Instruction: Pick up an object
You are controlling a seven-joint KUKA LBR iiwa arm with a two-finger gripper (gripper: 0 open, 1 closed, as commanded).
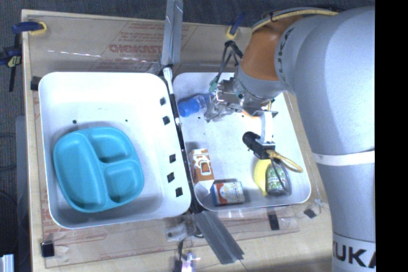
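Observation:
My gripper hangs low over the upper left part of the right bin, with the grey arm and its orange band coming in from the right. A small blue object lies just left of the gripper, close to the bin's left wall; whether they touch I cannot tell. Further down the bin lie a small orange and white carton, a can on its side, a yellow object and a dark green can beside it.
The left bin holds a blue divided tray in its lower half. A grey divider rail runs between the bins. Bare white floor lies in the middle of the right bin.

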